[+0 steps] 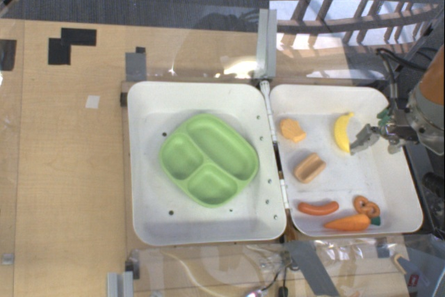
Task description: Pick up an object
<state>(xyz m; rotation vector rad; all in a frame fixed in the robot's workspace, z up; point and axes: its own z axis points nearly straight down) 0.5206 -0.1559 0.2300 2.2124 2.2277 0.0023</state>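
The right bin [396,181] holds several toy foods. A yellow banana [343,132] lies upright near the bin's far right. An orange biscuit [293,130] and a tan bread roll [309,167] lie to its left. Along the near edge are a red sausage [318,207], an orange carrot [348,222] and a brown pretzel [366,205]. My gripper [377,141] hangs over the bin's right side, just right of the banana. It is open, and nothing sits between its fingers [361,139].
The left bin [149,205] holds a green divided plate [208,160]. A grey post [265,45] stands behind the rim where the two bins meet. Cables [389,62] run along the arm at the far right.
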